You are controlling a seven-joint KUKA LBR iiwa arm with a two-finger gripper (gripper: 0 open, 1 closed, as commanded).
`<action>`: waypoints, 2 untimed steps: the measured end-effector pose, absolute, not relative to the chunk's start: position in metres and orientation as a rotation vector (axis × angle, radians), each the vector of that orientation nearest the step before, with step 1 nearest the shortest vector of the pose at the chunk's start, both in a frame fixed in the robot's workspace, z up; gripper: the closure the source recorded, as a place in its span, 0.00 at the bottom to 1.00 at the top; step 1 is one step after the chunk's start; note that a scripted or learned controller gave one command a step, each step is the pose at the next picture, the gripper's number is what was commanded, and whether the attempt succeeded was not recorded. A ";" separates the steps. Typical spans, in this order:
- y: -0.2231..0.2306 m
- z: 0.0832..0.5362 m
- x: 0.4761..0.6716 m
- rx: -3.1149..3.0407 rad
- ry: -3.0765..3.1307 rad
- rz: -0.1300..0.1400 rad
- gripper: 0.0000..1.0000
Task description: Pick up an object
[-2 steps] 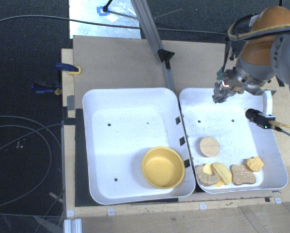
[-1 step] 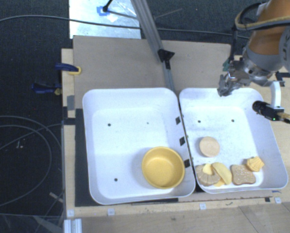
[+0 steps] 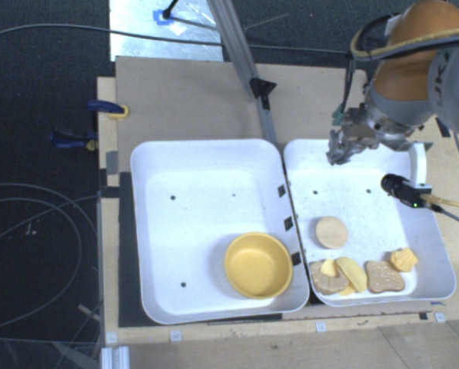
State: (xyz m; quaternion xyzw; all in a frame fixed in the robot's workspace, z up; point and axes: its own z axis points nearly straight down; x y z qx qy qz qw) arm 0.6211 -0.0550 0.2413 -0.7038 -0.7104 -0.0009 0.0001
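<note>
The two-finger gripper point(image 3: 341, 154) is seen at the far edge of the right-hand shallow white plastic bin point(image 3: 367, 206), hanging from the grey arm with its orange band point(image 3: 421, 41) that reaches in from the right. Whether anything is clasped by it cannot be told, as the dark tip is small and blurred; nothing is seen between or beneath it but bare white floor. The objects to be picked are gathered well apart from the gripper, toward the near end of the same bin. A round, flat, tan disc point(image 3: 331, 232) is placed by itself near the bin's middle, closest to the gripper. Along the near wall a cluster is found: a round brown cookie-like piece point(image 3: 327, 282) with a small pale yellow wedge point(image 3: 329, 267) resting on it, a long curved yellow piece like a banana point(image 3: 354, 274) touching it on the right, a brown slice shaped like toast point(image 3: 384, 277) just beside that, and an orange-yellow chunk point(image 3: 404, 260) in the near right corner. In the left-hand shallow white plastic bin point(image 3: 183, 191), a round yellow plastic bowl point(image 3: 257, 264) is set upright near the near right corner, close to the wall shared with the other bin.
</note>
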 end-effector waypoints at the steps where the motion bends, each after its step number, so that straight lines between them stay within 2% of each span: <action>1: -0.005 0.248 0.604 -2.208 -2.232 -0.003 1.00; 2: 0.044 0.251 0.573 -2.208 -2.232 -0.002 1.00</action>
